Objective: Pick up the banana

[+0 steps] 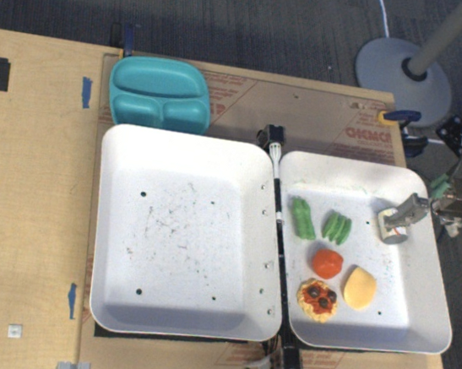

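Camera view check: where's the banana? (A)

Right bin (pixel 409 285), front half. The banana (pixel 360 289) is a stubby yellow piece lying flat on the bin floor. (B)

What's around it? (A)

A red tomato (pixel 327 262) sits just to its left and slightly further back. A small round pizza-looking toy (pixel 318 299) is at its front-left, very close; I can't tell if they touch. Two green pieces lie further back, one long (pixel 303 218) and one shorter (pixel 336 228), side by side and apart from the banana. (B)

Gripper? (A)

The gripper (pixel 398 222) is in the same bin, at the back-right, low over the floor. It's near the banana but clear of it, with bare white floor between the two. The arm comes in over the right rim. (B)

Open or closed? (A)

Can't tell at this angle and resolution. It's a grey blob with a shadow under it. Nothing visible in it. (B)

Left bin? (A)

The left bin (pixel 134 149) shows a white floor with scuff marks and a few dark dots. A teal divided tray (pixel 160 93) sits behind it on the cardboard sheet (pixel 309 114) that lies under both bins. A black clip (pixel 271 136) sits at the back of the seam where the bins meet. (B)
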You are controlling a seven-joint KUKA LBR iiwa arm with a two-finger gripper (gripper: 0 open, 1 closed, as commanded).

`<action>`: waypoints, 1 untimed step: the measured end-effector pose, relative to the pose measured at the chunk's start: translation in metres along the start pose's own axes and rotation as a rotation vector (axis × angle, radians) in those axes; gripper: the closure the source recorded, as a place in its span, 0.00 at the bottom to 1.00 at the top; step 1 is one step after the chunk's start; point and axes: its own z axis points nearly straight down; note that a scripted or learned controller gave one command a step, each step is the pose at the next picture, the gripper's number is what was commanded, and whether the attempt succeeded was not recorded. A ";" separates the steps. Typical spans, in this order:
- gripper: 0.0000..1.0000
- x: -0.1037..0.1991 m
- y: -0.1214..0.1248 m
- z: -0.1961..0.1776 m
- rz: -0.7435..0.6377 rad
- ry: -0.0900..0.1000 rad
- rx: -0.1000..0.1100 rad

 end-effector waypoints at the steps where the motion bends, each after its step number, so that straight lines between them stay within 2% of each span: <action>1: 0.00 0.004 -0.044 0.134 -0.121 0.001 0.002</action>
